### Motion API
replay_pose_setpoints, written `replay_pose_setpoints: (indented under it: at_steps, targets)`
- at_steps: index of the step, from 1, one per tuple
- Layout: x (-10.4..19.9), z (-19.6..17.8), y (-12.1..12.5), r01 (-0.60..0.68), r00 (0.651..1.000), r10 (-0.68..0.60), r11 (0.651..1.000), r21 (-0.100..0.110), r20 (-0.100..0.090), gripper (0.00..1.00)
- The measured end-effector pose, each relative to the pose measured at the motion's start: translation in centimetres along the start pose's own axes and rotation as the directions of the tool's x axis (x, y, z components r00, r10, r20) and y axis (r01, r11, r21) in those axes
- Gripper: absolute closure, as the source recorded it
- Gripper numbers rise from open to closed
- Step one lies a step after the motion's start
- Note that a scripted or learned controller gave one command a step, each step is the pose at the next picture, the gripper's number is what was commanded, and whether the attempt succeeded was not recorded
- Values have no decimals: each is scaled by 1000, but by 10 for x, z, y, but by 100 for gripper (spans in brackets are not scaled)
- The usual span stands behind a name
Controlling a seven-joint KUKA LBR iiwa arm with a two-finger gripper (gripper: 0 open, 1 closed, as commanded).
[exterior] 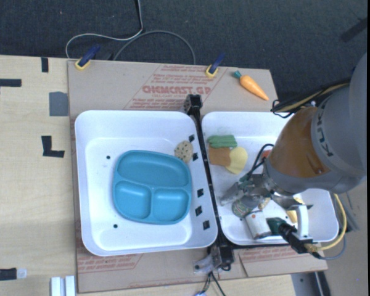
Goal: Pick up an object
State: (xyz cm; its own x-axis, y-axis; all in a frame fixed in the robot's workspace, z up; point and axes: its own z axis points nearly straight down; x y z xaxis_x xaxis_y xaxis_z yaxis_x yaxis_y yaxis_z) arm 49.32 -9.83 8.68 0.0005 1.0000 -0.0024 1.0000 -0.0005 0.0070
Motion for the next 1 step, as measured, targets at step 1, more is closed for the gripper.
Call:
replay_pose_setpoints:
  at_steps: [1]
  targets:
    - [-53, -58, 49, 0, 1000, 0, 1000, 1, 2, 0]
